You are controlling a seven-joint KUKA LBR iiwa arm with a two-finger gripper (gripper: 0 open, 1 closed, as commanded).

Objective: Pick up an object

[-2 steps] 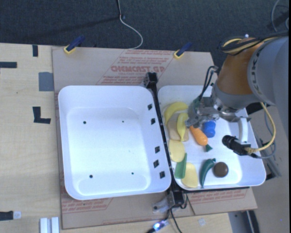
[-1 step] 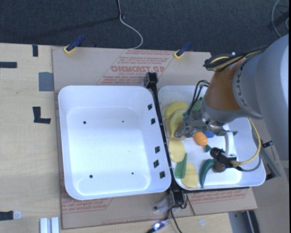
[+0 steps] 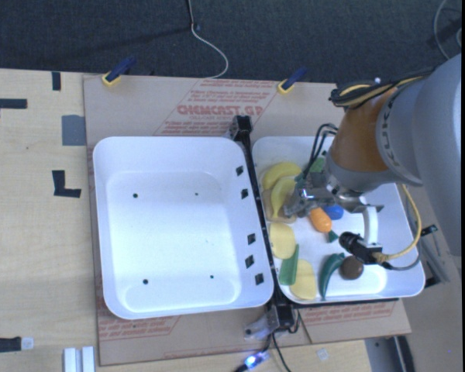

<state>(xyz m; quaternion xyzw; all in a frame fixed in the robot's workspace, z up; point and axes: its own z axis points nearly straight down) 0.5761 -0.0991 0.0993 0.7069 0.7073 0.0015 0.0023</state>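
The right bin [image 3: 399, 285] holds several small toy foods. A yellow banana-like piece [image 3: 279, 178] lies at its upper left, and a yellow piece [image 3: 282, 240] sits below it. An orange piece [image 3: 320, 221] and a small blue piece [image 3: 335, 211] lie near the middle. Toward the front are a green pepper [image 3: 328, 273], a green piece [image 3: 289, 270], a pale yellow piece [image 3: 304, 281] and a brown piece [image 3: 351, 267]. My gripper [image 3: 301, 201] is low in this bin, between the banana-like piece and the orange piece. The wrist hides part of the bin.
The left bin [image 3: 108, 161] stands beside the right one, with a black divider [image 3: 252, 208] running between them. Both rest on a cardboard sheet [image 3: 209, 107] held by blue and yellow clamps. A cable [image 3: 407, 246] loops off the wrist over the right bin's edge.
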